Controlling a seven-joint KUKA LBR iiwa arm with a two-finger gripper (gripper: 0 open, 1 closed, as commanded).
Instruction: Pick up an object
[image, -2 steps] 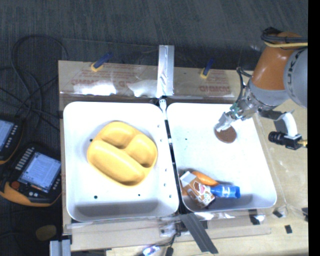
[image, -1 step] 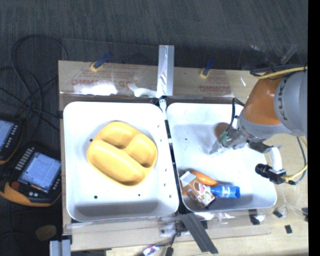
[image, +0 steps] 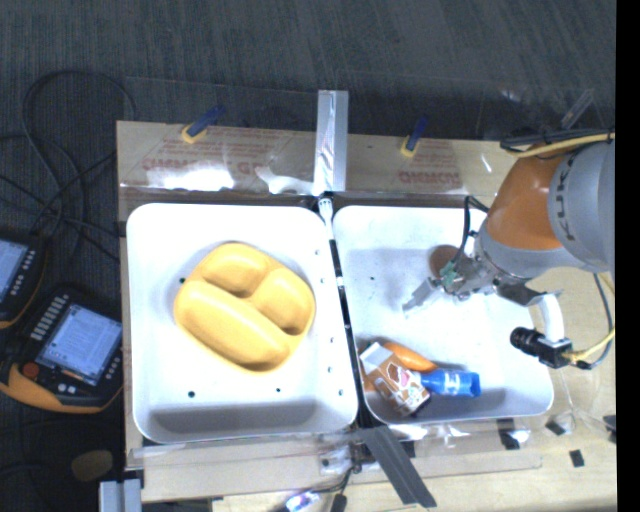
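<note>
My gripper (image: 412, 300) reaches in from the right and hangs low over the middle of the right bin (image: 380, 250), its tip pointing left and down. Nothing shows at its tip. A small brown round object (image: 441, 260) lies just behind the wrist, partly hidden by it. At the front of the same bin lie an orange carrot-like piece (image: 408, 354), a small printed carton (image: 396, 384) and a blue bottle (image: 452, 382), all below the gripper and apart from it. A large yellow bun-shaped object (image: 243, 304) fills the middle of the left bin (image: 150, 400).
A raised divider (image: 338, 300) separates the two bins. A black camera or sensor on a cable (image: 535, 343) hangs off the arm near the right bin's right wall. Handheld controllers (image: 60, 345) lie on the floor at far left.
</note>
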